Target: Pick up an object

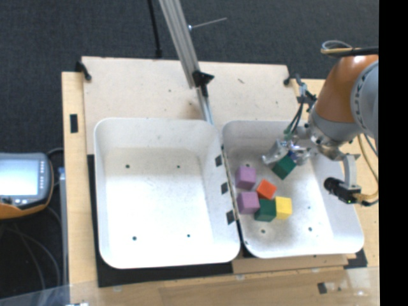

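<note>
Gripper (285, 160): closed on dark green cube (284, 167), above right bin (331, 234).
Handling: light, stiff, prob foam (grip flat sides).
Others: orange cube (266, 188) nearby.

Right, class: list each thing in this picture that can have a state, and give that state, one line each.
Gripper: over the right bin, shut on green block.
Green block: held, lifted.
Two purple blocks, orange block, yellow block, second green block: clustered, resting in right bin.
</note>
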Available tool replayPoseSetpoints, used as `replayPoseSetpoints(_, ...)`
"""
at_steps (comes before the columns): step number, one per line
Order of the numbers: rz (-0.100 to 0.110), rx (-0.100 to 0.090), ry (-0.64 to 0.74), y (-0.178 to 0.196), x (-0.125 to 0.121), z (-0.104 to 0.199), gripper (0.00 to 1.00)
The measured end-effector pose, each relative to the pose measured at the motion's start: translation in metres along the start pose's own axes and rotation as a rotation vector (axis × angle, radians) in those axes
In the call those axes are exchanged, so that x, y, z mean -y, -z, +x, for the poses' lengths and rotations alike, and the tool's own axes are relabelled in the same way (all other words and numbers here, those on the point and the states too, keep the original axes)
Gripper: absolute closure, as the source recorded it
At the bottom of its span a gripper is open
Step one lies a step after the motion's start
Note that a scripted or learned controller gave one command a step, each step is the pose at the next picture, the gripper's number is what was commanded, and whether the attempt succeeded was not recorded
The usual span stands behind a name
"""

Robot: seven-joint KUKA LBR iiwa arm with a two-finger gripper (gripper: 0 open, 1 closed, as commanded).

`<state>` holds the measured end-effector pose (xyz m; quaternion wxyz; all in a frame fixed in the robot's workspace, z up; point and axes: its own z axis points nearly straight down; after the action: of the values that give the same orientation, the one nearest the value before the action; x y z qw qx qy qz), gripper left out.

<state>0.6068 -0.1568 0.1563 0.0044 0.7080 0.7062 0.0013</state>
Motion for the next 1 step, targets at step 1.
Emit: replayPoseSetpoints(1, 0.0, 0.002, 0.006, -0.0235, -0.0116, 0.0268, 0.0)
